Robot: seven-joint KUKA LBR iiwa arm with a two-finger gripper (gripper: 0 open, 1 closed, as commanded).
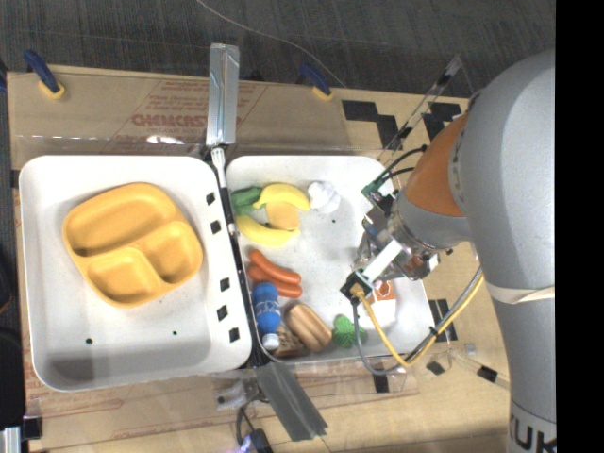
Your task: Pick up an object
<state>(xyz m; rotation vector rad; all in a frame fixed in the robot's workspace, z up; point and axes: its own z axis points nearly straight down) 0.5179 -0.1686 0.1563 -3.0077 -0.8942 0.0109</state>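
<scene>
The bench is covered with brown cardboard (113, 97), held by blue clamps (44, 74), over dark carpet-like flooring. Two shallow white bins sit side by side. The left bin (57, 347) holds a smooth yellow divided tray (132, 242). The right bin (415, 324) holds toy foods clustered along its left wall: a curved yellow banana (271, 215), a glossy red sausage (275, 272), a blue bottle (265, 308), a tan bread roll (308, 325), a green broccoli piece (345, 329) and a crumpled white object (323, 196). The gripper (370, 274) sits low over the bin's right side, just beside a small orange-and-white item (384, 293). Whether it is apart or together cannot be told.
</scene>
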